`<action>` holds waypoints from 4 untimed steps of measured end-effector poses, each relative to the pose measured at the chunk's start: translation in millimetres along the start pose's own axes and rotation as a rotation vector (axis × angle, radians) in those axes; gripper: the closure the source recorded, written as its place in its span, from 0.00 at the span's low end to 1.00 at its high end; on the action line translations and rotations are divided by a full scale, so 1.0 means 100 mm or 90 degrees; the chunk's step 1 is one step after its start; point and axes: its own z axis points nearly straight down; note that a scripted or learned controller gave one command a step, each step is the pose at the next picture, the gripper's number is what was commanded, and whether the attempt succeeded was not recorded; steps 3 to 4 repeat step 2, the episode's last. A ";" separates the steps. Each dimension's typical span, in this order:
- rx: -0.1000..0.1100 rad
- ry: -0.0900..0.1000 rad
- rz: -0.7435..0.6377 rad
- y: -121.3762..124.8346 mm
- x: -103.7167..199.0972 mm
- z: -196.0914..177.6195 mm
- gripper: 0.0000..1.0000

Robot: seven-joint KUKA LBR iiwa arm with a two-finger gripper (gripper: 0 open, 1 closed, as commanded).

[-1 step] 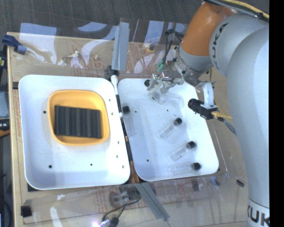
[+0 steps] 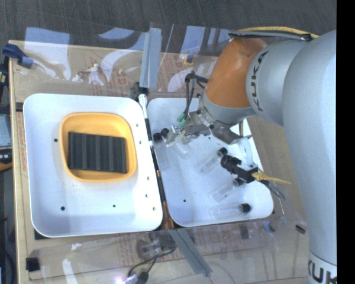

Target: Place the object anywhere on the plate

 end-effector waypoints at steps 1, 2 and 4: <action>-0.002 -0.001 -0.119 0.19 0.54 -0.19 1.00; -0.002 -0.002 -0.118 0.19 0.53 -0.19 0.00; -0.002 -0.002 -0.118 0.19 0.53 -0.19 0.00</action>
